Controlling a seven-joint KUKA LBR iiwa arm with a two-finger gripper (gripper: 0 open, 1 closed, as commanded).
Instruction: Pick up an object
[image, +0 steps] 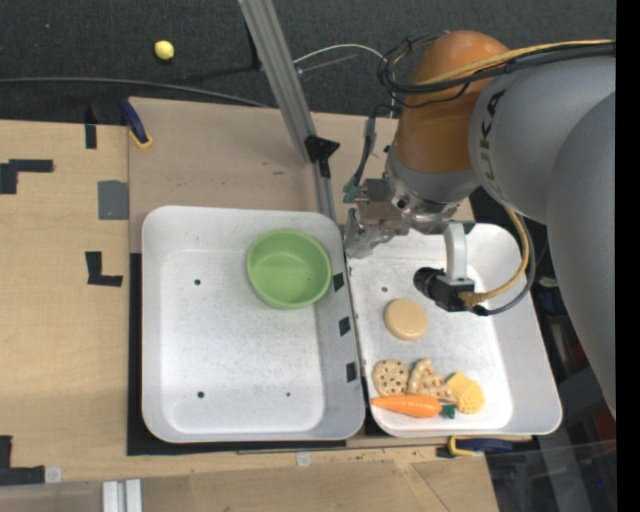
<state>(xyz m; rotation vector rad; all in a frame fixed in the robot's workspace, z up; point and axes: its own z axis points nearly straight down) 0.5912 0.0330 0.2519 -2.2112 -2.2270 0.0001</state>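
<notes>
The bench (60, 300) is seen across the whole frame, with two white bins set side by side on it. The arm (560, 150) is seen entering from the upper right, its orange band (450, 100) just above the wrist. The left bin (200, 400) is found at centre-left; a green bowl (289, 268) rests in its upper right part. The right bin (520, 400) is found at lower right.

The gripper (372, 232) is placed over the upper left corner of the right bin, beside the divide between the bins. Whether the jaws are open or closed cannot be told; nothing is seen held.

Candidate objects are noted in the right bin: a pale round disc (405, 319) at centre, and along the lower edge an orange carrot (408, 405), a waffle-patterned piece (389, 376), a pale lumpy piece (424, 378) and a yellow piece (466, 392).

Step judged: approach, no grasp yet made. The disc is judged the nearest target; a shift toward lower right and a descent would be called for.
</notes>
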